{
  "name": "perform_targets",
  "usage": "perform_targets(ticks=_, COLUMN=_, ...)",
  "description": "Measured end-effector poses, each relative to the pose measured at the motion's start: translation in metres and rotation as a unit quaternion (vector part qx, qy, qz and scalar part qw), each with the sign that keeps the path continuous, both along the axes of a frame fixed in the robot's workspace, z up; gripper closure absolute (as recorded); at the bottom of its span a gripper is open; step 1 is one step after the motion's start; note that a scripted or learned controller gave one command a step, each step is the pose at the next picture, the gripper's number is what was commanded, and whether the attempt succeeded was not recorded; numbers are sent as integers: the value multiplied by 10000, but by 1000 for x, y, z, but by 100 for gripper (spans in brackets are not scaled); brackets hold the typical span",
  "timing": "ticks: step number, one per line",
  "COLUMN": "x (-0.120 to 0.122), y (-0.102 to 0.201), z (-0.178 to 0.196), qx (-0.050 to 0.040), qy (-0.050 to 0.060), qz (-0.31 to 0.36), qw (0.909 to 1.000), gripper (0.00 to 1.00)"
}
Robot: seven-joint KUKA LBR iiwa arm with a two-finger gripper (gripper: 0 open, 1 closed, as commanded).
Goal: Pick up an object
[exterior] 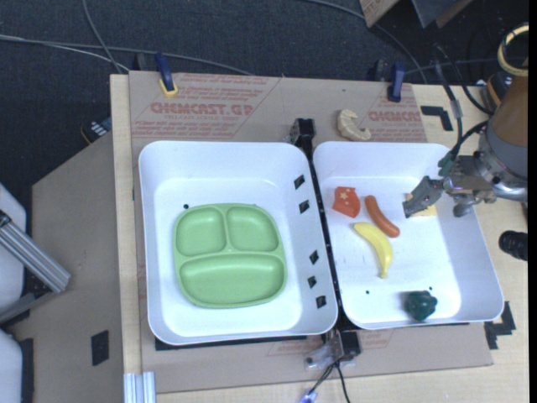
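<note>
The gripper (422,200) is seen low over the right bin (470,250), near its far right part, directly above a small pale yellow object (428,211) that lies on the bin floor. Whether the jaws are apart or closed cannot be told, and nothing is seen held between them. A miss is judged likely here — the yellow piece looks flat and thin, so it could be pushed aside or slid under rather than gripped, and the bin wall close by could be struck if the descent is off. The other candidates are spread to the left: an orange sausage-like piece (382,217) beside a red wedge (346,201), a curved yellow banana (376,246) just below them, and a dark green lumpy item (420,306) near the front edge — all small, smooth and toy-like.
</note>
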State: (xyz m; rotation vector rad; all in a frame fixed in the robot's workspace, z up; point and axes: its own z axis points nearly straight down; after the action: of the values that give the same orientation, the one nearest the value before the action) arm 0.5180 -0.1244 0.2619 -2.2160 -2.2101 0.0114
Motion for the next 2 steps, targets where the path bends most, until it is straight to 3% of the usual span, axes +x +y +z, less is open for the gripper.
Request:
perform_targets(ticks=1, x=2, y=0, z=6, qx=-10, qy=-61, qz=14, qw=10000, gripper=0)
perform_targets(ticks=2, x=5, y=-7, z=-40, qx=-5, qy=-36, qz=8, qw=10000, gripper=0)
